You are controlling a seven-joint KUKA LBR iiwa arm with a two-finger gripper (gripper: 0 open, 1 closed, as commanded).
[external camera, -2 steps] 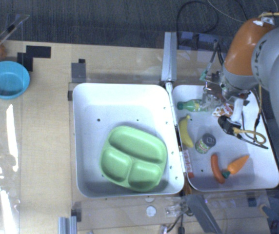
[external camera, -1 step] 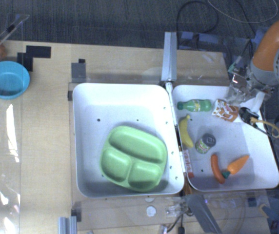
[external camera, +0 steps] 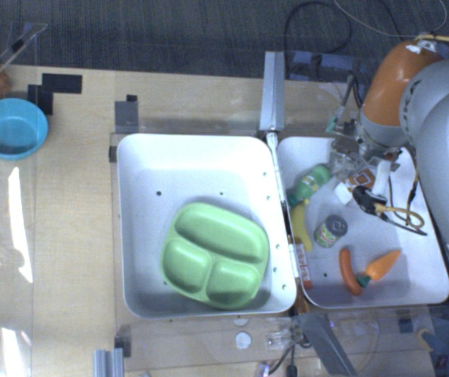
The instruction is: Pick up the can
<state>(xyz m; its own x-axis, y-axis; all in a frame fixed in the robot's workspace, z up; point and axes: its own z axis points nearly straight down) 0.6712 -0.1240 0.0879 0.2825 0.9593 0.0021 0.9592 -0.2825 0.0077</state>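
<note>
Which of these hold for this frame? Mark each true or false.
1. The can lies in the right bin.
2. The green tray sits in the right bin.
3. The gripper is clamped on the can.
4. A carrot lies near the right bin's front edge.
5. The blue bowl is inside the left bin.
1. True: the can is in the right bin.
2. False: the green tray sits in the left bin.
3. False: the gripper is apart from the can, nearer the bin's back.
4. True: the carrot.
5. False: the blue bowl stands on the bench.
</note>
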